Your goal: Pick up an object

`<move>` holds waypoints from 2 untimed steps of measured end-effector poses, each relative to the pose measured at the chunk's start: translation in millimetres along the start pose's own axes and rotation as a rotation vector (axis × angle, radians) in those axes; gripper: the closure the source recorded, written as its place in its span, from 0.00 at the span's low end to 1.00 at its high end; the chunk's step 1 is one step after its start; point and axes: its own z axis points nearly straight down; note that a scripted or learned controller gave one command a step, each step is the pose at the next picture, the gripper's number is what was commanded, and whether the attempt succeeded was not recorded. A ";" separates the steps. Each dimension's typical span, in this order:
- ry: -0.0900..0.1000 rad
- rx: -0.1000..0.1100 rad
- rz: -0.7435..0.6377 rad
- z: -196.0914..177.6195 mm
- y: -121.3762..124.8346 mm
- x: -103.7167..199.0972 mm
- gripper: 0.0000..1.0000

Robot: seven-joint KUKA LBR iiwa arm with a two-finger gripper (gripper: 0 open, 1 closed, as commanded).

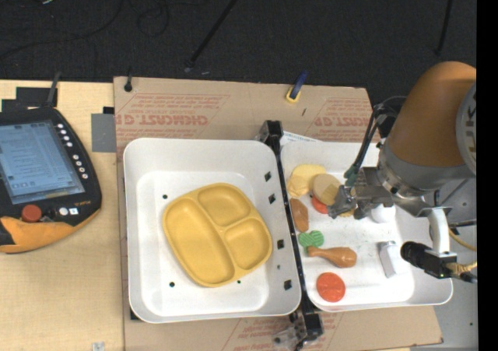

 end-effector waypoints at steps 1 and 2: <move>-0.001 0.002 0.000 15.1 -4.7 56.2 1.00; -0.001 0.002 0.001 21.8 -19.7 105.0 1.00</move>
